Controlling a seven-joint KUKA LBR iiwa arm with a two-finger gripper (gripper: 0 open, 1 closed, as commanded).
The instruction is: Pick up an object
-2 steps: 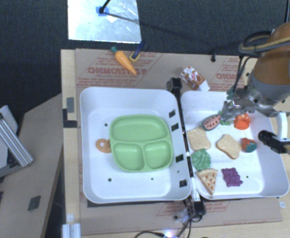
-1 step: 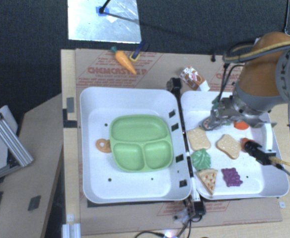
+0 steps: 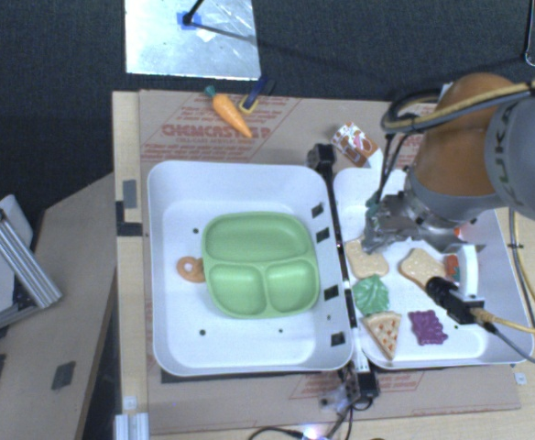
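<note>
My gripper (image 3: pixel 375 238) hangs low over the left part of the right bin (image 3: pixel 498 351), just above a tan toast-shaped piece (image 3: pixel 366 264). The arm's grey body and orange band cover the bin's upper part. Nearby in that bin lie a second toast slice (image 3: pixel 420 266), a green leafy piece (image 3: pixel 372 293), a pizza slice (image 3: pixel 384 332), a purple grape bunch (image 3: pixel 427 326) and a small red piece (image 3: pixel 452 267). Nothing shows between the fingers.
The left bin (image 3: pixel 171 337) holds a green divided plate (image 3: pixel 259 263) and a small orange pretzel (image 3: pixel 191 269). Outside the bins, a toy carrot (image 3: pixel 231 114) lies on the cardboard, and a small wrapped item (image 3: pixel 354 143) sits behind the right bin. A metal sheet (image 3: pixel 192 27) lies farther back.
</note>
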